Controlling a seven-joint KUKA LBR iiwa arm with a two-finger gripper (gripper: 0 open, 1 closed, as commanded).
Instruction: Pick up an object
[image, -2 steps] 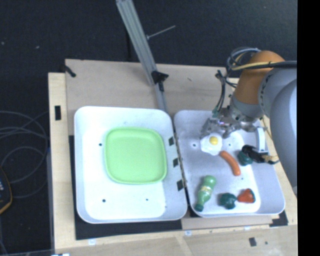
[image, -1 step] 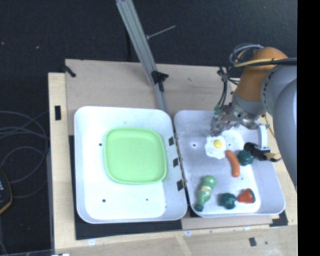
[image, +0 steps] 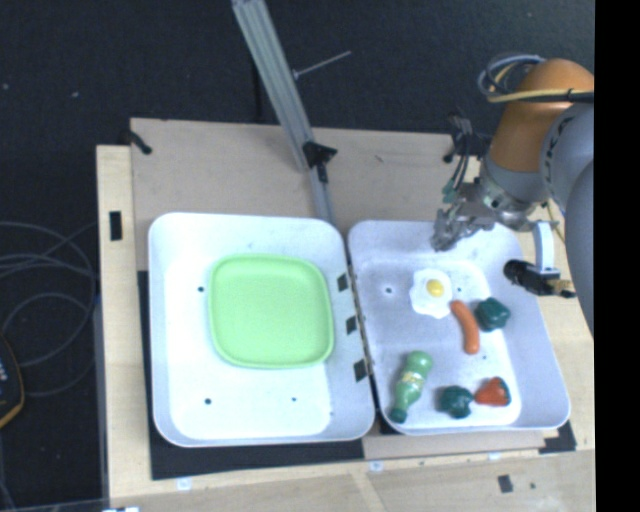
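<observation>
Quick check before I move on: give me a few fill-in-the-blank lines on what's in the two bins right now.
1. The green plate lies in the ____ bin.
2. The fried egg lies in the ____ bin.
3. The orange sausage lies between the egg and the red-and-____ toy.
4. The gripper hovers nearest the ____.

Missing words: left; right; orange; egg

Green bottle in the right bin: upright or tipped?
Tipped. The green bottle lies on its side on the right bin floor, its long axis slanted, beside the dark green piece.
</observation>
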